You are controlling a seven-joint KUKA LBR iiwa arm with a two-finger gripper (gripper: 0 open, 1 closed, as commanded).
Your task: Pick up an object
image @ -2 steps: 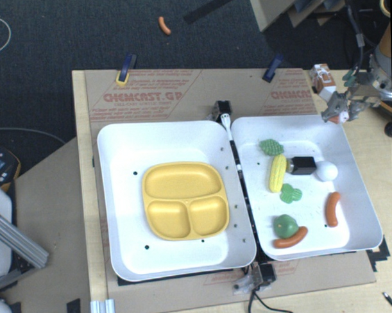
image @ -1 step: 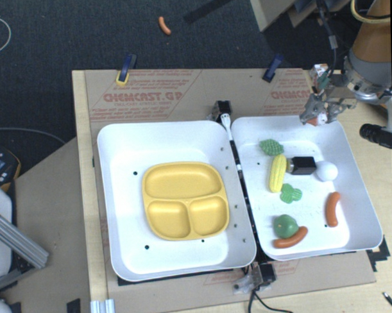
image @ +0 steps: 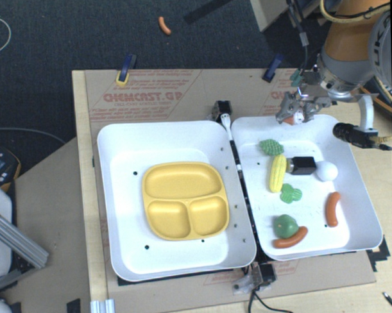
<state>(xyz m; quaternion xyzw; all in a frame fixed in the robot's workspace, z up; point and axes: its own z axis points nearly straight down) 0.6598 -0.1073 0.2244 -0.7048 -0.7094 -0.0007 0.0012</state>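
My gripper [image: 298,110] hangs over the far rim of the right bin [image: 364,198], near its back left corner. In that bin lie a dark green leafy piece [image: 271,147], a yellow corn cob [image: 277,172], a black block [image: 303,165] and a white ball [image: 326,172]. Nearer the front are a small green piece [image: 290,194], an orange sausage [image: 332,209], a green pepper [image: 286,225] and a second orange sausage [image: 291,239]. All of them lie on the bin floor, in front of the gripper and apart from it.
The left bin [image: 117,187] holds a yellow divided plate [image: 184,199]. Blue clamps [image: 124,70] [image: 273,68] grip the board's far edge. A black cylinder [image: 352,134] juts over the right bin's right rim. A small orange piece [image: 164,25] lies on the dark floor.
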